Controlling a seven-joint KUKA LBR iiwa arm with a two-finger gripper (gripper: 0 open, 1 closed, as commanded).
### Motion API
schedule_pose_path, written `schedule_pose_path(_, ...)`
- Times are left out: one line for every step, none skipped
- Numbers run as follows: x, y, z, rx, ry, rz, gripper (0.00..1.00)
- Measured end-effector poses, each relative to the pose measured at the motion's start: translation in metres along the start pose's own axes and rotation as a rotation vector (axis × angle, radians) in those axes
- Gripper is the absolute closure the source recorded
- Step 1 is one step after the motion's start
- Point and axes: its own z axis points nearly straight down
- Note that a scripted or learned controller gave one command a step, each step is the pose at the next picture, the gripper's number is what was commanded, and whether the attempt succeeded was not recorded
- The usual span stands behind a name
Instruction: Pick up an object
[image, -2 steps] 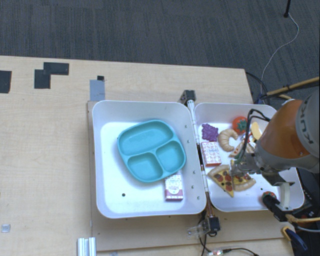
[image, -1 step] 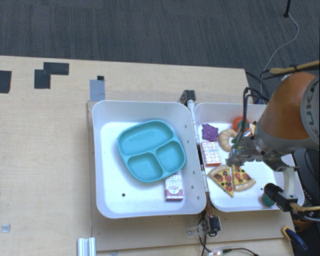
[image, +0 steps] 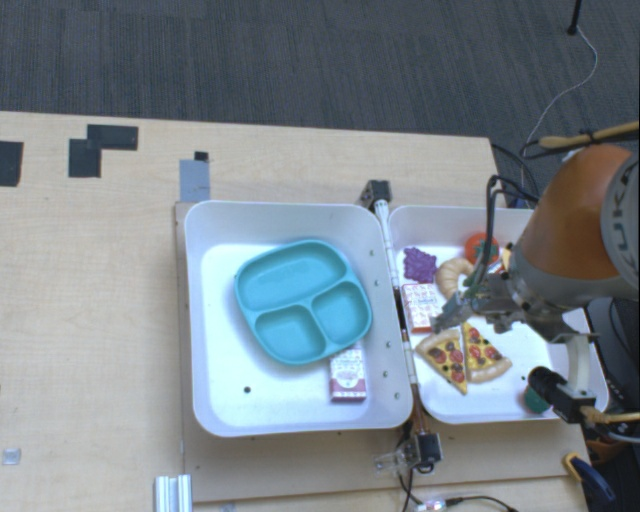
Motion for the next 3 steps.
schedule_pose_path(0.0,0.0,0.0,0.0,0.0,0.0,0.0)
schedule_pose_path(0.0,0.0,0.0,0.0,0.0,0.0,0.0)
schedule_pose_path(0.0,0.0,0.0,0.0,0.0,0.0,0.0)
